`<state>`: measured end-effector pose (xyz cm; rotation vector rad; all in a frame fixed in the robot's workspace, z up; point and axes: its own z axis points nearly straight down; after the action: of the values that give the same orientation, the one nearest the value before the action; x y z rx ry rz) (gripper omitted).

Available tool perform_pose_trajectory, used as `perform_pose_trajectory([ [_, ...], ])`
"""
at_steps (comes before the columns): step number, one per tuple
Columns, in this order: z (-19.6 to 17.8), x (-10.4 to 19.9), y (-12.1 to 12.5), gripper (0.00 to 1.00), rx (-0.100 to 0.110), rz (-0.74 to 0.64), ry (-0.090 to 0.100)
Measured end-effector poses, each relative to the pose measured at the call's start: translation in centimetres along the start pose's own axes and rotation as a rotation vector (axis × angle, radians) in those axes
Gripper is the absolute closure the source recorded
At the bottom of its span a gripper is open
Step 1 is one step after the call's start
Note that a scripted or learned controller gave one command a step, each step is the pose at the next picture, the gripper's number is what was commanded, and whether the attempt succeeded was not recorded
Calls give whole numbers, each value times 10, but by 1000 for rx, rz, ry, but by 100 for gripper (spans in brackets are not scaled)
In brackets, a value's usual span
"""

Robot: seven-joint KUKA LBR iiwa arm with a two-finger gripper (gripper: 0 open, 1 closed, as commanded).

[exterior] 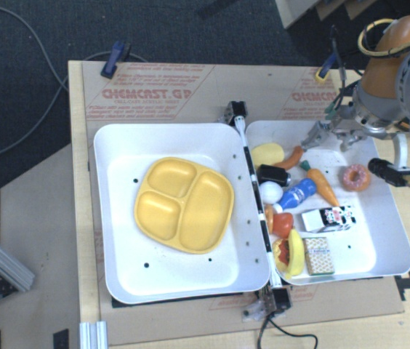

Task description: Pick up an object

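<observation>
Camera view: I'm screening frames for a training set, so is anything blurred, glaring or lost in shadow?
Camera view: even light, soft shadows; the yellow tray and bin rims are sharp, with mild sheen on the tray; the gripper is smeared and small, so its fingers are unclear.

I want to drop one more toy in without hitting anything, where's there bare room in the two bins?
Left bin: bare floor all round the yellow divided plate, widest along the near edge. Right bin: open floor near the right wall, below the pink donut. Crowded: the right bin's left side, from the carrot to the banana.
</observation>
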<state>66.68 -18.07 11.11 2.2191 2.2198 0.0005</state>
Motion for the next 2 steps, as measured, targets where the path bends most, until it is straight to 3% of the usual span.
perform_pose_trajectory([
  [1,27,50,-15,0,4,-1,2],
  [2,26,51,-23,0,4,0,1],
])
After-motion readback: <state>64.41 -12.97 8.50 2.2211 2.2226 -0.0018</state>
